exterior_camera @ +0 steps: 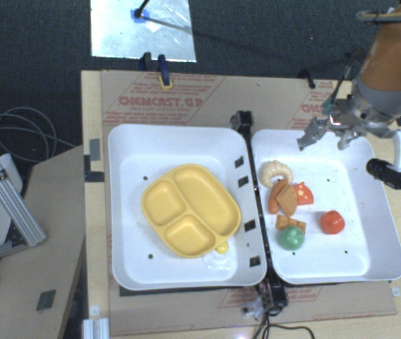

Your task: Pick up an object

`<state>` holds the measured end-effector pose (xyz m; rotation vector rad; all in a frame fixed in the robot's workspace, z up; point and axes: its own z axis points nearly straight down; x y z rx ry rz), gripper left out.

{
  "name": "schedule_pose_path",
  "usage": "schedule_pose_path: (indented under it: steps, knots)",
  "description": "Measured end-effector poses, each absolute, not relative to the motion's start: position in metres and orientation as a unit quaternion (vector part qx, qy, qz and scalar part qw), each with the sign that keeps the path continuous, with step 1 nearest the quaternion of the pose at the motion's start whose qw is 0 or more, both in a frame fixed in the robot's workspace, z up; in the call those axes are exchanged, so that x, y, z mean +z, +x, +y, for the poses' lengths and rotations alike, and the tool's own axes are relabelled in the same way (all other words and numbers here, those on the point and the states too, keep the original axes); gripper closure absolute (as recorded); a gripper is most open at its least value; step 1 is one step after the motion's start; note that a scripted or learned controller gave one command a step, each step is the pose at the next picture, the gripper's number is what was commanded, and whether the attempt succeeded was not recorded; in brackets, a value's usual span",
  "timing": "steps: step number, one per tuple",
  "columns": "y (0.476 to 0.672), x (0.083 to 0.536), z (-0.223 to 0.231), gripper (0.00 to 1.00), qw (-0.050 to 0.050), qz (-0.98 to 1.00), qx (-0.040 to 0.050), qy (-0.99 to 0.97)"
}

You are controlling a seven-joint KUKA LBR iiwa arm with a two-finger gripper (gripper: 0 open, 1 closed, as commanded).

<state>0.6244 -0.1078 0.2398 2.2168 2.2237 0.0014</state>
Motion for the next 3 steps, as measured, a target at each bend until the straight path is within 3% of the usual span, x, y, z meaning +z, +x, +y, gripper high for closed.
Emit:
schedule_pose_path:
  steps: [1,2,3]
  knots:
    - [0.567,0.105,-0.137,0.0,-0.005,0.706,-0.0042,0.708]
    - [0.51,0.083,-0.181,0.0,-0.001,0.705,-0.0017,0.709]
    - [0.515,0.096,-0.178,1.0,0.002,0.708,0.0014,0.707]
